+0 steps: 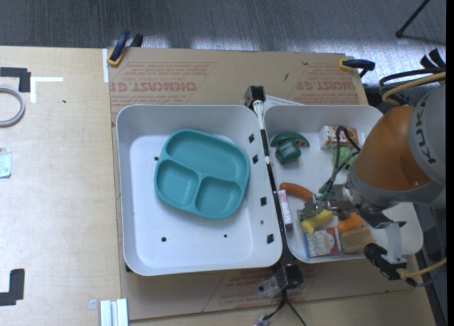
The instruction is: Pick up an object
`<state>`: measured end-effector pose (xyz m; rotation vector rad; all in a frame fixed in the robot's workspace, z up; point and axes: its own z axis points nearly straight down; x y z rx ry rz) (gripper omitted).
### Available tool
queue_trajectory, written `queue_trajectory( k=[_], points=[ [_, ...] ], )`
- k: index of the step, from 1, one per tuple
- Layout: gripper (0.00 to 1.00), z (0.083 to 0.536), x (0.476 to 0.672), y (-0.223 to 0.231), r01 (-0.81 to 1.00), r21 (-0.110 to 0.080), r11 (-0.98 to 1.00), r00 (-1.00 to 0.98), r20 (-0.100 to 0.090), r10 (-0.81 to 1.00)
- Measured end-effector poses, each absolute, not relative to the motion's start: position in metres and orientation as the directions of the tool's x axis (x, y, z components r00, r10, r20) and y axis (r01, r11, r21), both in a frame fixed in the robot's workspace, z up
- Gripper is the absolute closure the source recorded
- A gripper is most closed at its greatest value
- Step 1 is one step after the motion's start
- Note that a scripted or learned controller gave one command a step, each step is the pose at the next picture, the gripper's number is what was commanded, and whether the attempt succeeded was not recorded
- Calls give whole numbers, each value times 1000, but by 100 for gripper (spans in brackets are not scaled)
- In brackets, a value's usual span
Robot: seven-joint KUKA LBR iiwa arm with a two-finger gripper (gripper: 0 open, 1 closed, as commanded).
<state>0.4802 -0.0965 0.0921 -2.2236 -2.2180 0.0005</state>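
Down in the near part of the right bin [312, 113] the claw [317, 209] sits among a heap of small things, right over a yellow piece [317, 220]. Its tips seem to touch that piece, but how wide the claw stands I cannot tell, since the metal parts merge with the clutter under them. Just left of it lies an orange carrot-like toy [296, 191], and along the bin's left wall a narrow pink strip [285, 212]. Nearer the front edge lies a flat printed packet [323, 242], with an orange block [351, 223] to its right, partly under the arm. Farther back are a dark green toy [289, 146] and a small printed box [335, 136]; a green item [343, 156] next to the box is half hidden by cables and the orange band of the arm [390, 154]. The arm covers the bin's right side. The left bin [135, 197] holds a teal divided plate [202, 173]. Both bins rest on cardboard [177, 76] on the counter [57, 197].
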Motion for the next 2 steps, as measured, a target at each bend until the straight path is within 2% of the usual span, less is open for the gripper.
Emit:
queue_trajectory(
  k=[1, 2],
  points=[
    [100, 102, 482, -97, 1000, 4, -7, 7, -1, 1000],
    [100, 274, 479, -82, 1000, 2, 2, -2, -2, 1000]
  ],
)
